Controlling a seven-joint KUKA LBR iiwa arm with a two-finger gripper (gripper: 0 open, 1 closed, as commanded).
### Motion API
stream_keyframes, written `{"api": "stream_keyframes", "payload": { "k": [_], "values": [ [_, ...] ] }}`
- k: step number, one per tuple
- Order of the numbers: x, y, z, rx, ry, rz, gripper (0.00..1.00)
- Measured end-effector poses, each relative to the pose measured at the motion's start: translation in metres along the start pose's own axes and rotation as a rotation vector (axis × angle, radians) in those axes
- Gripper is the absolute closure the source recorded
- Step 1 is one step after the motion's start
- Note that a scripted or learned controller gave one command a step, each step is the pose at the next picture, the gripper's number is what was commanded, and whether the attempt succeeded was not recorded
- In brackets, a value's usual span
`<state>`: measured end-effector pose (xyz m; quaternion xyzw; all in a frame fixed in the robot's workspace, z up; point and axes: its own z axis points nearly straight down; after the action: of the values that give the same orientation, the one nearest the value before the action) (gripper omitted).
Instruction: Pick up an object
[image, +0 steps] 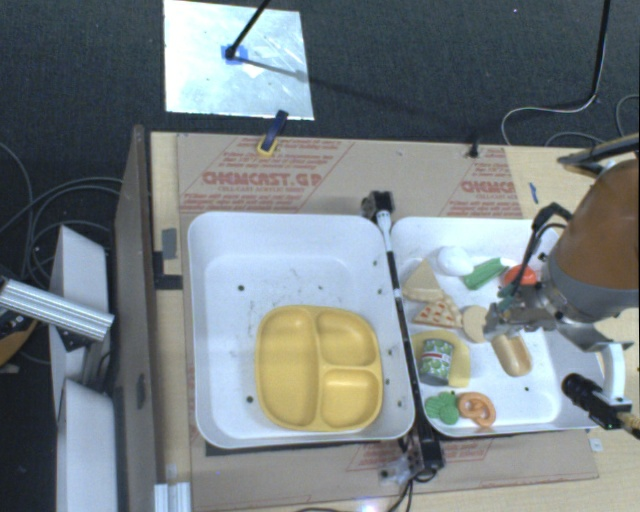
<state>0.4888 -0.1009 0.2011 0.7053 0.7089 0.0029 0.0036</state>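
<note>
Gripper (503, 322) of the grey arm (590, 285) hangs low over the right bin (545, 408), near the middle of it, and from this angle I cannot tell how it stands or if it has any object. Just beside it, on the lower right, lies a tan bread roll (512, 354), very close to the gripper, maybe touching it. On the other side, near the gripper, is a pizza slice (436, 314), and above that a pale yellow cheese wedge (423, 281). At the back of this bin are a white round object (453, 261), a green piece (484, 272) and a small red-orange piece (520, 274), the last one partly hidden by the arm. More to the front stands a green can (435, 360) on a pale yellow slab (459, 362). At the front edge lie a green broccoli toy (441, 406) and a brown pretzel (477, 408), touching each other. In the left bin (225, 260) sits a yellow plate with three sections (319, 367), flat on the floor of the bin, toward the front.
</note>
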Motion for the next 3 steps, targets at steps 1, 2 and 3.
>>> {"api": "stream_keyframes", "payload": {
  "k": [1, 2, 3],
  "values": [
    [-0.016, 0.043, -0.01, 0.003, -0.001, 0.001, 1.0],
    [-0.045, 0.063, 0.014, 0.006, -0.001, 0.005, 1.0],
    [-0.031, 0.063, 0.021, 0.008, 0.0, 0.001, 1.0]
  ]
}}
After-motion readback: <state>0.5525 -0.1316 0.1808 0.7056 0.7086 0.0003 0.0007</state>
